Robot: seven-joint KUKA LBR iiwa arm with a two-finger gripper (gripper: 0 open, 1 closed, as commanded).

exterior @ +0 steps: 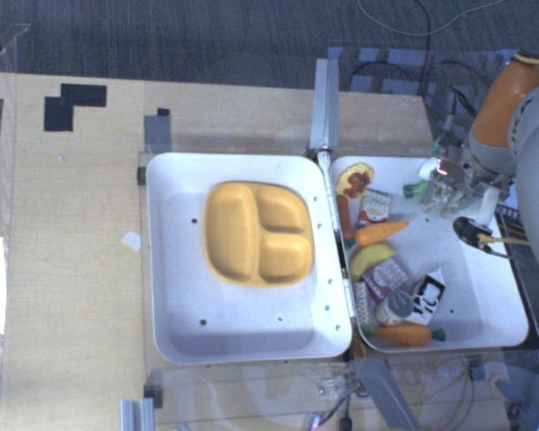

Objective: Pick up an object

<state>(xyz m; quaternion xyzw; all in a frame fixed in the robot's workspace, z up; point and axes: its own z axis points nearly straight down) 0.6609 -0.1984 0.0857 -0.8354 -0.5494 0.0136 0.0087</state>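
The right white bin (494, 294) holds several small items along its left side. Among them are a pizza slice toy (355, 180), a carrot (381, 233), a yellow banana (371, 259), a reddish packet (385, 277), a black-and-white box (426, 296) and an orange sausage-like piece (402, 334). My gripper (445, 196) hangs over the bin's far right part, just right of a small green object (415, 188). I see nothing held in it. The grey arm with its orange band (508, 97) comes in from the right.
In the left white bin (175, 321) sits a yellow divided tray (256, 232). A metal divider post (323, 106) stands between the bins at the back. Cables lie on the dark floor behind. The right bin's right half is bare white floor.
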